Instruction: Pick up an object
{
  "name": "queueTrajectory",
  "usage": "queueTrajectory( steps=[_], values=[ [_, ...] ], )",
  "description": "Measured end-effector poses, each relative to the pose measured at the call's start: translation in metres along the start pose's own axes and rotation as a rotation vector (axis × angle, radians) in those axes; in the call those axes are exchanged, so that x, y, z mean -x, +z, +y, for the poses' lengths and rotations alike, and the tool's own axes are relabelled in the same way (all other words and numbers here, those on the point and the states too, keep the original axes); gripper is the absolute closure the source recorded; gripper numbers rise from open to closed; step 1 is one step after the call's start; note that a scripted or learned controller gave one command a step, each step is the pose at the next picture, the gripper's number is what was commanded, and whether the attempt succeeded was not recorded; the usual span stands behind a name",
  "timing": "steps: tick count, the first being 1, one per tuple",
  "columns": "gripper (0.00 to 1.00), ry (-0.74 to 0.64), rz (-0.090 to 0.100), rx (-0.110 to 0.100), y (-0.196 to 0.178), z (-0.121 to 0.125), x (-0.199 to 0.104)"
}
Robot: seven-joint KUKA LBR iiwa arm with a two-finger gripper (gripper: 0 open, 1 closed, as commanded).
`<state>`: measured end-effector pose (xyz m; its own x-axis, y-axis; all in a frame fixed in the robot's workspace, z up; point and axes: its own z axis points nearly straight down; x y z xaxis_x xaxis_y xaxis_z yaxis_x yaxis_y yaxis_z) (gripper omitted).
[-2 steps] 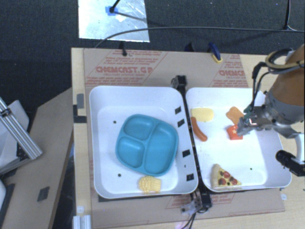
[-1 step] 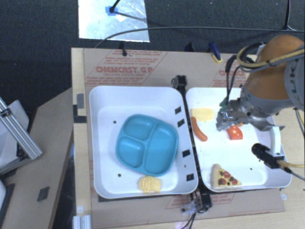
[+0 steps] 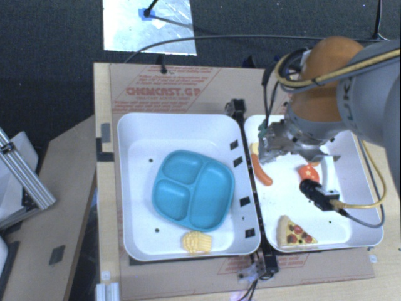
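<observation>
From the camera view above the counter (image 3: 66, 199), the grey arm reaches in from the right side of the frame and hangs over the right bin (image 3: 341, 227). The pincer (image 3: 268, 150) sits low in that bin's upper left corner, close to the wall the two bins share. From this angle I can't tell whether it is released or clenched, and nothing is visibly held in it.

The nearest candidate is an orange sausage (image 3: 262, 171), which lies at a slant just below the pincer and hard against the bin's left wall. A small yellow piece (image 3: 255, 148) shows just left of the pincer, too hidden to name. A small red-orange piece (image 3: 309, 171) lies further right, and a pizza slice (image 3: 296, 232) sits near the bin's lower edge, well apart from the pincer. In the left bin (image 3: 138, 168) there is a blue divided plate (image 3: 191, 190), and a corn cob (image 3: 197, 241) lies just below it.

To my eye the step in hand is the approach: the arm is over its target area, and the grasp itself is not yet made. The next move looks like a short drop onto the sausage. With the wall so close on one side, there is little room for the pincer, so lining it up across the sausage's narrow width matters most.
</observation>
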<state>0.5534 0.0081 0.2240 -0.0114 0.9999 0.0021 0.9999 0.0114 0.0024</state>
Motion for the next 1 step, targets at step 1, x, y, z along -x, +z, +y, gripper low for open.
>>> queueTrajectory(
  steps=[1],
  values=[
    [1.00,0.001,0.000,0.003,-0.0099,0.0321,-0.0429]
  ],
)
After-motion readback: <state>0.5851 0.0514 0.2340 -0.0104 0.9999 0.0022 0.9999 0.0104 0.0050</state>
